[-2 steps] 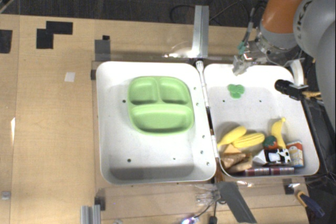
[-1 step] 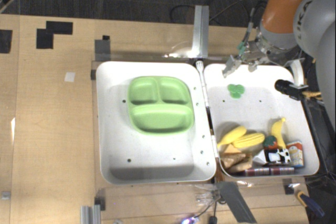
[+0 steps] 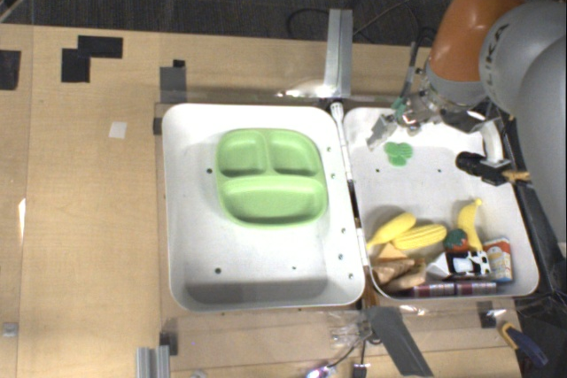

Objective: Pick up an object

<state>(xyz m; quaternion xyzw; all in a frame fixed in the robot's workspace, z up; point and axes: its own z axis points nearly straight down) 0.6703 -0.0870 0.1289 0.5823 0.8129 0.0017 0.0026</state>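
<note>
Green divided tray (image 3: pixel 269 175) alone, two bananas (image 3: pixel 392 229) opposite; pincer (image 3: pixel 399 121) state unclear.

Green plate (image 3: pixel 269 174), white bins (image 3: pixel 190 217), yellow banana (image 3: pixel 470 221), orange-banded grey arm (image 3: pixel 505 40).

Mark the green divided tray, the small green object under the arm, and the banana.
Green divided plastic tray (image 3: pixel 269 174): camera view, centre ridge.
Small green flat object (image 3: pixel 400 153): camera view, its middle.
Yellow banana (image 3: pixel 469 224): camera view, mid-body.
</note>
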